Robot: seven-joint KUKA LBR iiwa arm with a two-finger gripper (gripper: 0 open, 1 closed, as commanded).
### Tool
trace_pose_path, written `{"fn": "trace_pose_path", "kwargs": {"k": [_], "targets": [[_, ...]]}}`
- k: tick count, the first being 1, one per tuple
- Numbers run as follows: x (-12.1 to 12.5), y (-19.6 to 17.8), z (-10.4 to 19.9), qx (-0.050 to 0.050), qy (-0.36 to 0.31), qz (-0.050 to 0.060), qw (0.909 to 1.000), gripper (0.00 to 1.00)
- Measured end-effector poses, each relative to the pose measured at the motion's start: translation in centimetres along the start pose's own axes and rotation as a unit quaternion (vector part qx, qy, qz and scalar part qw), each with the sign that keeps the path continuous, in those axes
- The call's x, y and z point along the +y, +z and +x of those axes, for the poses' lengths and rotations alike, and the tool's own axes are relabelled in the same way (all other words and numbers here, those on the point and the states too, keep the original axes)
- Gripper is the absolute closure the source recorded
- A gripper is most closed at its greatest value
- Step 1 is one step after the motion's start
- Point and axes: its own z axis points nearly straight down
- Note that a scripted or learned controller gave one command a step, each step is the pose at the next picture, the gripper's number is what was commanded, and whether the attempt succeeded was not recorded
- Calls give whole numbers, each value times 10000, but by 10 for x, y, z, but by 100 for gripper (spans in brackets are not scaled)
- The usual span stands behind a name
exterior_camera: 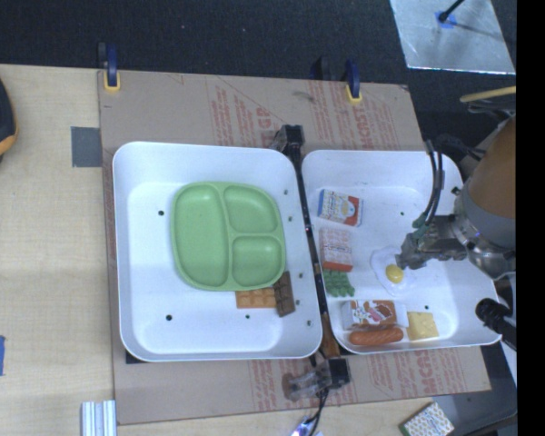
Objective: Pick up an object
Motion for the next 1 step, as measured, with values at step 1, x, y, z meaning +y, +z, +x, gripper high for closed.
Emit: {"fn": "trace_pose_path", "kwargs": {"k": [1], "targets": [[-1, 6, -2, 2, 16, 43, 10000, 0]]}}
